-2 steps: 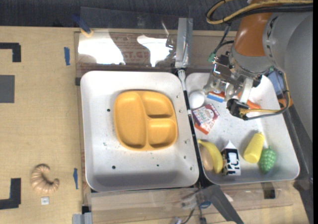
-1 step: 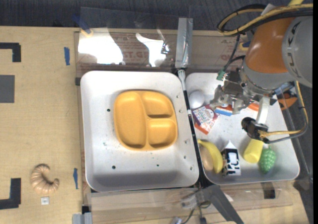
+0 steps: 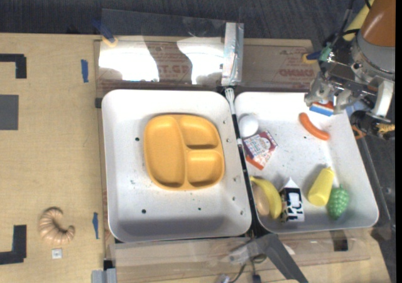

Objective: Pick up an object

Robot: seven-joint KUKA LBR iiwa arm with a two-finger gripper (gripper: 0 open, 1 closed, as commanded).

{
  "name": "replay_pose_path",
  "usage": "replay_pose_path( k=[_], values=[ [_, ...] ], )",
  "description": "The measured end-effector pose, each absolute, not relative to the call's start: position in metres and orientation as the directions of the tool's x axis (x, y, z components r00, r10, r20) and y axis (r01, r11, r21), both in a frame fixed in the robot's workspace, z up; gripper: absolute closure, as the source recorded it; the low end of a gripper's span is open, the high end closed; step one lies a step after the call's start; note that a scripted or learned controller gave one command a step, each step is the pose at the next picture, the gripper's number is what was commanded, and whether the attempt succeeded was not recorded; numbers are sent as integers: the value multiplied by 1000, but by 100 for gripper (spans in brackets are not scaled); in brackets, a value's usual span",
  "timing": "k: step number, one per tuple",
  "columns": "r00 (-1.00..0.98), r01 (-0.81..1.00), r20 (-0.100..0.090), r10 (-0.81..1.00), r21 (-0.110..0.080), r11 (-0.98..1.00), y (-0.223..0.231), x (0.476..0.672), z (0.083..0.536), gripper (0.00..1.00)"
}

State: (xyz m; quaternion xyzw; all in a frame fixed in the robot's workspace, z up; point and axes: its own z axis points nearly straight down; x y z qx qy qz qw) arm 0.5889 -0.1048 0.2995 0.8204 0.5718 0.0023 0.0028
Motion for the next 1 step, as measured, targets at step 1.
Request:
replay_pose_path(
  k=[1],
  values=[
    [324,946,-2,946,-8,-324,-117,551,241,100]
  ],
)
